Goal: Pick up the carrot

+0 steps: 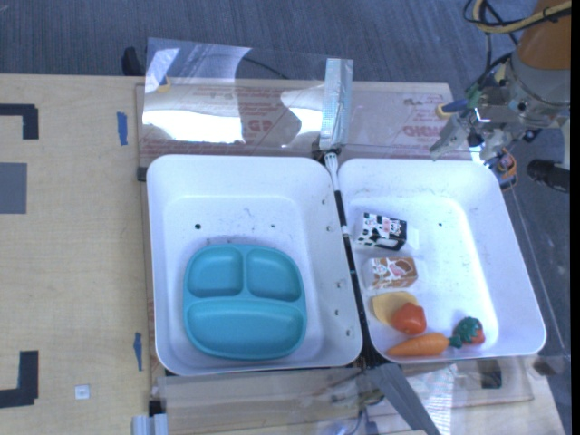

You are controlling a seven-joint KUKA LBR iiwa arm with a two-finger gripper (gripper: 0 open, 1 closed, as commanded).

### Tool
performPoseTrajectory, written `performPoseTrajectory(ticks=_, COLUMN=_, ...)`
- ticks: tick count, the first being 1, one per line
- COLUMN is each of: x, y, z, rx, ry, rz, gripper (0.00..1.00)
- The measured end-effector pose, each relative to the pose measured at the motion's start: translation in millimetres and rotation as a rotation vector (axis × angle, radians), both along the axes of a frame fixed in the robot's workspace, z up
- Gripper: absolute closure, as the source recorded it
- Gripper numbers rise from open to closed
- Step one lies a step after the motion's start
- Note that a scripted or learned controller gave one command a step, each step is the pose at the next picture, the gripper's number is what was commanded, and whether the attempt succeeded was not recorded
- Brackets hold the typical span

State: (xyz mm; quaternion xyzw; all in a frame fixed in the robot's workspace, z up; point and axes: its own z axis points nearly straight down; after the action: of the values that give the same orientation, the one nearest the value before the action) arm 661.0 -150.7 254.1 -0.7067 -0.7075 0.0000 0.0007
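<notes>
1. The carrot (419, 344) lies at the lower edge of the right bin (507, 270), beside a tomato (410, 318).
2. The gripper (480, 132) hovers at the upper right; whether the jaws are open, I cannot tell.
3. Approach step: next, travel down-frame and descend over the carrot.

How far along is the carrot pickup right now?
Nothing looks done yet: the carrot lies in the right bin, near its front edge beside a tomato. The end effector is up at that bin's far right corner, well apart from the carrot. Approach, grasp and lift all remain.
</notes>
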Motion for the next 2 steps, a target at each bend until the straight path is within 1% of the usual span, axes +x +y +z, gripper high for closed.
performPoseTrajectory(ticks=1, x=7, y=-37, z=-157, rx=-0.002, ry=-0.004, rz=-0.098, gripper=0.0)
performPoseTrajectory(ticks=2, x=-15, y=-29, z=-169, rx=0.0, ry=0.001, rz=0.047, gripper=0.0)
